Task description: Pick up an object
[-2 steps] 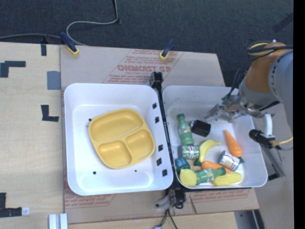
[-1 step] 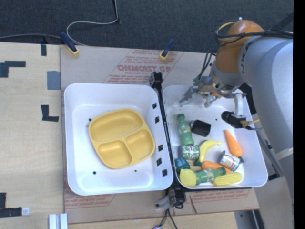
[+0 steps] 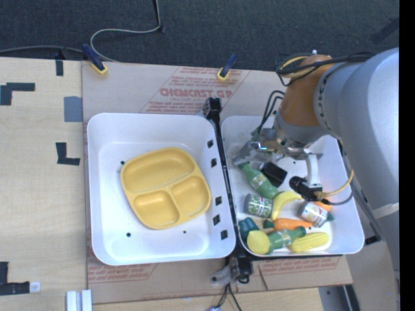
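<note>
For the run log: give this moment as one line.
task: pick up object | gripper: over right bin, above green bottle | grasp: none visible | left bin: yellow tray

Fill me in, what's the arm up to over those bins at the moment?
The arm's gripper is down in the right bin, at the upper edge of a pile of toy food: a green bottle, a banana, a carrot, a corn cob and a lemon. Nothing is visibly between its fingers. The left bin holds a yellow divided plate.
</note>
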`<action>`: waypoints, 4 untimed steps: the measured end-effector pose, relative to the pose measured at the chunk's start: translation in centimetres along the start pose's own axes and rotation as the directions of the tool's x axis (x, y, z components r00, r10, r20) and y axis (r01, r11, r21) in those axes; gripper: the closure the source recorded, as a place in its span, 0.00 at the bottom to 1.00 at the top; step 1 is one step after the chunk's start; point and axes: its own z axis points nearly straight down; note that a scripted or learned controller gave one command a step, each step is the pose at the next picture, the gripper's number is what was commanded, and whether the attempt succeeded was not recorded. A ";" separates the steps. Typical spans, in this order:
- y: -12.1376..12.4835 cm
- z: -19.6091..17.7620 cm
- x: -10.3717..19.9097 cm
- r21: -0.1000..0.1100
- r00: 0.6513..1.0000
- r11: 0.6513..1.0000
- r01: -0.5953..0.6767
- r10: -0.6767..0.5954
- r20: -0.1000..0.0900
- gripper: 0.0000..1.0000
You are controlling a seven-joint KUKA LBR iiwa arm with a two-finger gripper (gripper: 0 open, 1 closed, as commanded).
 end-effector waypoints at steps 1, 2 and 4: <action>-0.8 0.0 -0.2 -0.004 1.000 1.000 0.001 -0.001 0.001 0.00; -2.1 -0.1 -0.3 -0.005 1.000 1.000 0.000 0.000 0.002 0.00; -7.2 -3.9 -7.8 0.001 1.000 1.000 -0.002 0.002 0.001 0.00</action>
